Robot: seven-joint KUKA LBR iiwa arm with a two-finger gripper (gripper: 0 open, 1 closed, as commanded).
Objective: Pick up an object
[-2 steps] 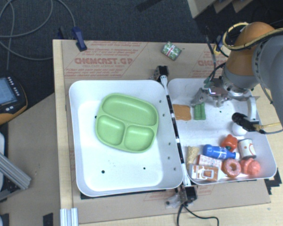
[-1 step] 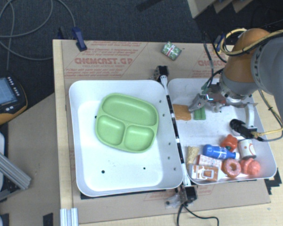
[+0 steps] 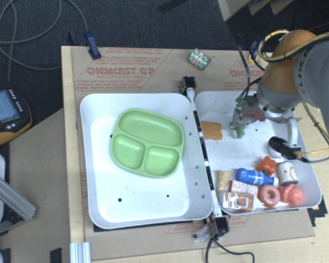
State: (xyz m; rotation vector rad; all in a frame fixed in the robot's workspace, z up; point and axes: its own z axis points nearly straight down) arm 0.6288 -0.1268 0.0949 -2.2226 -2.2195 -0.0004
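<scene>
My gripper (image 3: 239,128) hangs low over the upper left part of the right bin (image 3: 230,100), pointing down at bare bin floor. A tan bread-like piece (image 3: 211,130) lies just left of it, against the bin's left wall, apart from the gripper. Along the bin's near side lie a blue bottle (image 3: 253,176), an orange-red toy (image 3: 267,164), a white can with red print (image 3: 285,172), a pink donut (image 3: 270,195), a red fruit (image 3: 292,194), a printed box (image 3: 240,195) and a tan cracker (image 3: 224,178). I see nothing held.
The left bin (image 3: 96,185) holds a green divided plate (image 3: 148,142). A small green-wrapped item (image 3: 199,59) lies on the cardboard behind the bins, and a blue clip (image 3: 91,44) sits at the board's far left corner.
</scene>
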